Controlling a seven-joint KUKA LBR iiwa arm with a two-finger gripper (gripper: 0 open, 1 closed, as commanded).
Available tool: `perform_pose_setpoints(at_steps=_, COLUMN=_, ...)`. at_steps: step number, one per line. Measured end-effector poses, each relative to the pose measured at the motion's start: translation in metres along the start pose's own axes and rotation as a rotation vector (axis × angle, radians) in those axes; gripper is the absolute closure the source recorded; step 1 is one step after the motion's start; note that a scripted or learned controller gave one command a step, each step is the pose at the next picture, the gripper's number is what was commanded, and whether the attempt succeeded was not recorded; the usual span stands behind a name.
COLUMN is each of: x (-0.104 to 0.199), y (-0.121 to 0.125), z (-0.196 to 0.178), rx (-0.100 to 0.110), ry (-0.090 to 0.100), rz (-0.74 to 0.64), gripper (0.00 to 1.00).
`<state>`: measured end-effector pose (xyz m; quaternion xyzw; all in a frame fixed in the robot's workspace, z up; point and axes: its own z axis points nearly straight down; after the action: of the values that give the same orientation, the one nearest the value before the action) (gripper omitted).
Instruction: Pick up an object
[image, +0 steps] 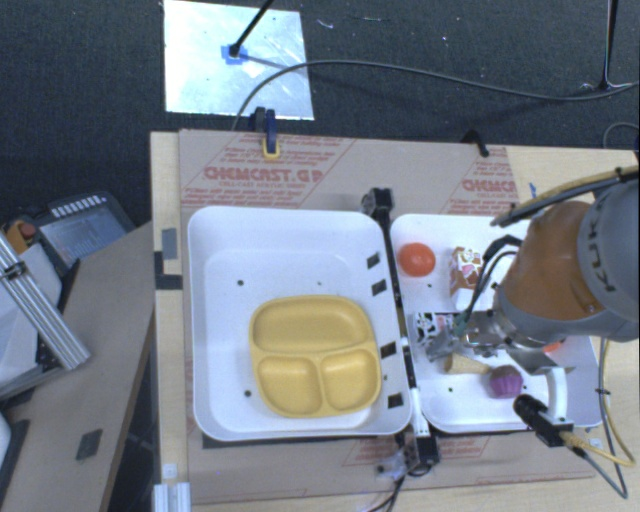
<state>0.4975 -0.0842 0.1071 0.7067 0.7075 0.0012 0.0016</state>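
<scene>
On the table, the left bin (215, 300) carried a yellow divided tray (312, 355), sitting toward that bin's near right corner, its three wells up. Over the dividing rim, in the right bin (440, 418), an orange ball (417, 259) lay near the far left corner, with a small patterned packet (466, 268) just beside it to the right. Down the bin's left side sat a black-and-white object (432, 325), and there was the tool (443, 346), low over that spot, almost touching it; whether it was spread or pinched, I couldn't tell. A tan wedge (466, 364) lay just right of the tool, then a purple object (504, 381) near the bin's near edge. The grey-and-orange arm (560, 275) covered the bin's right side.
</scene>
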Motion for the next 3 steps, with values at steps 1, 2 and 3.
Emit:
perform_pose_setpoints(at_steps=1, x=0.000, y=0.000, z=-0.009, rx=0.000, ry=0.001, rz=0.001, gripper=1.00)
perform_pose_setpoints(at_steps=2, x=-0.004, y=-0.001, z=-0.053, rx=-0.001, ry=0.000, rz=0.000, gripper=1.00)
perform_pose_setpoints(at_steps=3, x=-0.003, y=0.001, z=-0.117, rx=-0.005, ry=-0.001, rz=-0.003, gripper=1.00)
